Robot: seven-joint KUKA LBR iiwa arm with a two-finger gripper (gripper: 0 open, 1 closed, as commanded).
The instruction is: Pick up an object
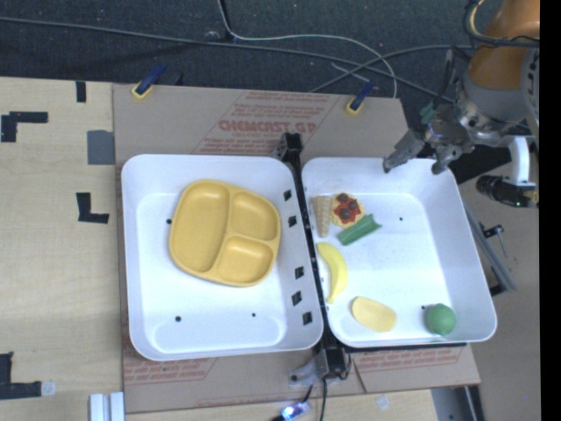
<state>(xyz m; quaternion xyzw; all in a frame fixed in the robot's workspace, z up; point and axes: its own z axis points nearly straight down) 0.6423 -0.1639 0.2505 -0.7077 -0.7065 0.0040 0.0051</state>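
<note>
Gripper (pixel 412 159) is hovering with fingers spread wide and holding nothing over the right bin's (pixel 469 235) far edge, positioned for descending toward objects such as the banana (pixel 334 271) lying by its left wall.

glossy white plastic bins (pixel 149 261), matt yellow plastic tray (pixel 223 232), cardboard base (pixel 254 121)

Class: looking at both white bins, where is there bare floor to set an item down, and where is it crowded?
Free: the right bin middle and right side, between the green pepper and lime; the left bin front strip below the yellow plate. Crowded: along the divider, around the banana.
</note>
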